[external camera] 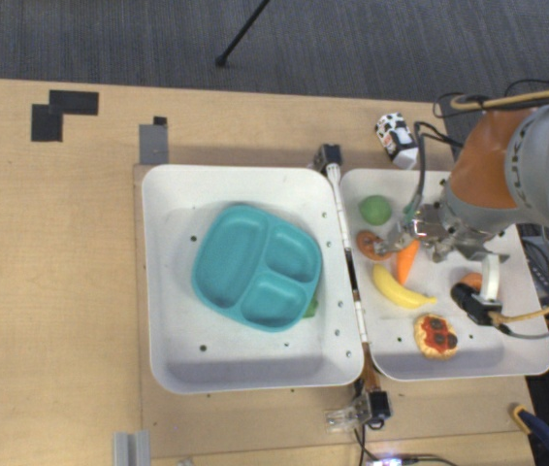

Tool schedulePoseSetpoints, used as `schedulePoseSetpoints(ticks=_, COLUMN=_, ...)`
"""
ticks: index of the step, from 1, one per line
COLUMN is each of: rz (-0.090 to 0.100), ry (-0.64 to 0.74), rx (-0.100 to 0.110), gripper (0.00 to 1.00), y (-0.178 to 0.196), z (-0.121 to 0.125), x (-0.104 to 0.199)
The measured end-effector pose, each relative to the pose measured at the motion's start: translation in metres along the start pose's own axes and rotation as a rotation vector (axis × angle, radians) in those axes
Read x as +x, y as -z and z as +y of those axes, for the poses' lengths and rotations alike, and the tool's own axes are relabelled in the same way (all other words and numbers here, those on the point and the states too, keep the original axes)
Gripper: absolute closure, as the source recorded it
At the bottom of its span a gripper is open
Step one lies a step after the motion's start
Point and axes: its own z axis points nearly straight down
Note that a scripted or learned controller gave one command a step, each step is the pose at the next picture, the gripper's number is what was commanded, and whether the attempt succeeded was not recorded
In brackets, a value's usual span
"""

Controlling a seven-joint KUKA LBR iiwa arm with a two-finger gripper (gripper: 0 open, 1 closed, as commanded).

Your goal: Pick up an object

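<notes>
- Where the bench lies nearest, at the bottom of the view: a small clip [364, 411] just below the seam between the two bins, on bare tan bench [51, 309]
- Right bin [527, 357], near wall first: round pizza-like toy [436, 336] with dark red topping, close to that wall; apart from the other toys
- Just beyond it: yellow banana [401, 289], lying slantwise on the bin floor; its upper end touching or nearly touching the carrot
- Left bin [173, 357], alongside: teal divided plate [258, 265] resting tilted in the middle; sliver of something green [310, 308] peeking from under its near right edge
- Middle of the right bin: orange carrot [406, 261], lying free on the floor, thick end toward the gripper; brown round piece [371, 246] just to its left, near the seam
- Directly above the carrot's thick end: gripper [420, 233], hanging low over the toys; open or closed, cannot tell, too small and cluttered; nothing seen in its hold
- Behind it, to the right: grey arm [546, 163] with orange band [483, 168], reaching over the bin's right half; cables trailing
- Farther in: green ball [375, 209], alone near the far left corner of the right bin
- Beyond the bins: black-and-white block [394, 134] on the bench by the far rim; dark carpet [255, 17] past the bench edge
</notes>
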Motion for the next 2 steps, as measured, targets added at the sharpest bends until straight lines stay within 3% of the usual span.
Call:
schedulePoseSetpoints(ticks=1, rz=0.004, ry=0.001, rx=-0.003, gripper=1.00, y=0.012, z=0.002, x=0.002)
schedulePoseSetpoints(ticks=2, rz=0.000, ry=-0.231, rx=0.009, gripper=1.00, y=0.124, z=-0.007, x=0.025)
